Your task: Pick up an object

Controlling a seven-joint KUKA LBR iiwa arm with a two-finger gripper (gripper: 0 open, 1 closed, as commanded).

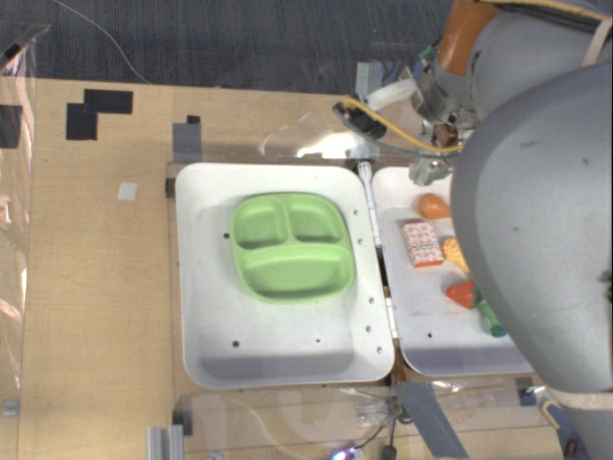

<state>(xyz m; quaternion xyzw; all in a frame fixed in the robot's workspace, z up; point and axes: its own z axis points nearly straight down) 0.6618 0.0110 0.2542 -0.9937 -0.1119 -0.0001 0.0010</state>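
A small pink-and-white patterned box (421,243) lies flat in the right bin (421,348), right of centre in the frame, just below an orange ball (434,206). Above them the gripper (428,170) hangs at the bin's upper edge. A green divided plate (292,245) sits mid-frame in the left bin (206,286).

Glossy plastic green tray (291,245), matt wooden bench (96,286)

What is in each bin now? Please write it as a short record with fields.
left bin: green divided plate, nothing on it
right bin: orange ball-like item, small printed box, yellow item, red item, green item
arm: covers right part of right bin
gripper: above far edge of right bin, fingers unclear
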